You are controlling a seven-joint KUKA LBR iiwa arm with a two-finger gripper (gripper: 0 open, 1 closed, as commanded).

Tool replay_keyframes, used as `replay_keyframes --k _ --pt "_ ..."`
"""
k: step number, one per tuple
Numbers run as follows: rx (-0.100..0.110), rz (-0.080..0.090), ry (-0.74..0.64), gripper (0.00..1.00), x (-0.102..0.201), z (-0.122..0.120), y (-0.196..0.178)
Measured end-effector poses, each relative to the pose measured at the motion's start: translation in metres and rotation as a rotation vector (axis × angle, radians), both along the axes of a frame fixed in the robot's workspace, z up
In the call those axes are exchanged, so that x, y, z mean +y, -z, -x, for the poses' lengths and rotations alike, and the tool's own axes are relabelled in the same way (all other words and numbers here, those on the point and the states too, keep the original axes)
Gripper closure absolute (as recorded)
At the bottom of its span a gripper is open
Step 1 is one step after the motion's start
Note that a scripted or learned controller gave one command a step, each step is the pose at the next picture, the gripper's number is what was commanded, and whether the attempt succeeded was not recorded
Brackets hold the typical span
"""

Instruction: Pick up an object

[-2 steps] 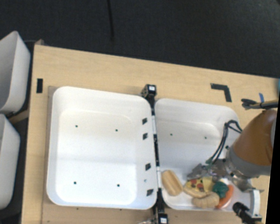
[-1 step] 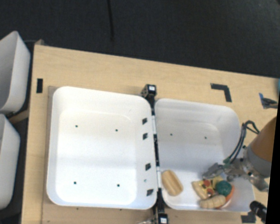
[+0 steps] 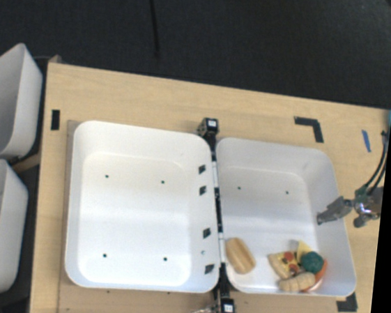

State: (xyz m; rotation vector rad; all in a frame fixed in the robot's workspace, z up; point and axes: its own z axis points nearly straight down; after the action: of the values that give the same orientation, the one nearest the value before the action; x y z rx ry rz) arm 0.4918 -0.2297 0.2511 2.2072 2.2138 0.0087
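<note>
Gripper [image 3: 343,211]: we are seeing it reaching over the right bin's [image 3: 272,157] right rim, carrying nothing; we cannot tell its opening.
Targets: we are locating a tan bread-like piece [image 3: 240,256] near the front-left corner and a toy-food cluster [image 3: 299,264] with a green piece [image 3: 311,260] at front right.
Risk, we judge: the cluster is crowding the front wall, so a descent there is risking a wall strike or a multi-item grab.
Open room: the bin's rear half and the left bin [image 3: 141,142] are lying bare.
</note>
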Motion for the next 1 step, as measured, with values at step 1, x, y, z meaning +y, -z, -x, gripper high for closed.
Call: replay_keyframes --k 1 --pt "0.009 -0.003 -0.001 0.0 0.0007 -0.0552 -0.0499"
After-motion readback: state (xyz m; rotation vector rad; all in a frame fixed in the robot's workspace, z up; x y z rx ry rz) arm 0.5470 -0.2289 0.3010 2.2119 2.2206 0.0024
